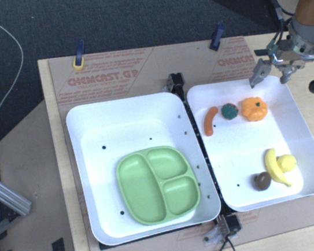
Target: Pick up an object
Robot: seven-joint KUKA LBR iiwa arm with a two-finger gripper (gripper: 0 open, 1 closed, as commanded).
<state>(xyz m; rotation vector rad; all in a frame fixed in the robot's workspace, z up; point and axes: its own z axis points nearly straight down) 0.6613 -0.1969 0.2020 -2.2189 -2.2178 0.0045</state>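
A: Target pick? Right bin (306,129) has five candidates. Orange pumpkin-like toy (254,108) sits near the far edge, green ball (229,111) just beside it on its left, orange carrot-shaped piece (210,120) further left.

B: Take the pumpkin toy, it's nearest the gripper (272,71). Come straight down over its middle, fingers either side, and keep clear of the green ball (tight gap there).

A: Claw state?

B: Spread wide, two fingers splayed, nothing between them, touching nothing. It hangs over the bin's far rim, just up-right of the pumpkin toy.

A: Alternatives?

B: Yellow banana (280,168) and brown ball (262,180) at the near side, touching or almost; messier grab. Left bin (88,132) holds just the green divided plate (157,184), too flat.
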